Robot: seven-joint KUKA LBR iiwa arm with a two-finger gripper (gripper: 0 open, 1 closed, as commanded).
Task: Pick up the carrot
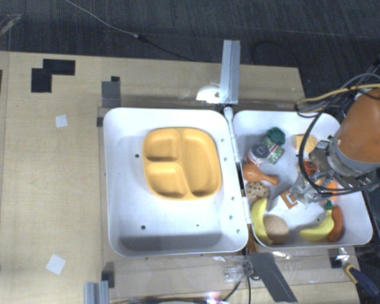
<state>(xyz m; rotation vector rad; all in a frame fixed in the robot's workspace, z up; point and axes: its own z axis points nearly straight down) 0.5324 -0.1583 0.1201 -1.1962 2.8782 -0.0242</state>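
carrot is at 5 o'clock from the gripper; can't tell its state, should drop straight over it.

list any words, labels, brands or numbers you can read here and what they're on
None can be read.
Can in the right bin: it has a label, too small and blurred to read.
Green packet beside the can: any print is too blurred.
Small card near the pincer: marks too small to read.
Yellow tray in the left bin: no text visible.
Carrot: no text.
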